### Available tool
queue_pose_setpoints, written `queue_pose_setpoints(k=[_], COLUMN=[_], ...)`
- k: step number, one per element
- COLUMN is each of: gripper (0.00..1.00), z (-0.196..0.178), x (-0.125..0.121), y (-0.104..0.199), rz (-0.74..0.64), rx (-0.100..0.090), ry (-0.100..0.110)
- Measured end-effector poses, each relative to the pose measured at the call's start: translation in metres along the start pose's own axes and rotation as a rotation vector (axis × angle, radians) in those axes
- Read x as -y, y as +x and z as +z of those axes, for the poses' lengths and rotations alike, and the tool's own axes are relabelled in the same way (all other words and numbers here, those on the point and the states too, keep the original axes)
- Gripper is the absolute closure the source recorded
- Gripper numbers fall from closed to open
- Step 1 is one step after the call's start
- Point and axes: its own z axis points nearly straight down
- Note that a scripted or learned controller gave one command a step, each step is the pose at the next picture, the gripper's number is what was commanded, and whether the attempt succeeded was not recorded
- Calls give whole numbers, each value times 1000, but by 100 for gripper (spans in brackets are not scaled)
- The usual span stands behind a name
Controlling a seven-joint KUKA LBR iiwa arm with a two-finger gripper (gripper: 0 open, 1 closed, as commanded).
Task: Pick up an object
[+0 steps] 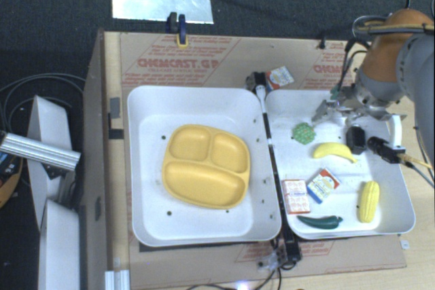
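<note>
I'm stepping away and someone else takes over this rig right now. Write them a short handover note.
Tool: over the back of the right bin, nothing visibly held.
Right bin holds: green ball, banana, corn cob, green pepper, two small cartons.
Left bin: yellow divided plate.
Done: no pick yet.
Left: choose an item, probably the nearby green ball or banana, grasp and lift.

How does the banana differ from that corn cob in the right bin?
The banana is curved and lies crosswise near the bin's middle; the corn cob is straight, thicker, and lies lengthwise near the front right corner. The banana looks smooth, the corn cob bumpy. Both are yellow and lie flat, apart from each other.
</note>
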Motion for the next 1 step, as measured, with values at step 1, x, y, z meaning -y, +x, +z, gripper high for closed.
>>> queue_pose_setpoints(k=[1], gripper=[0], z=[-19], x=[21], y=[43], rz=[-3], rx=[-1], ry=[-1])
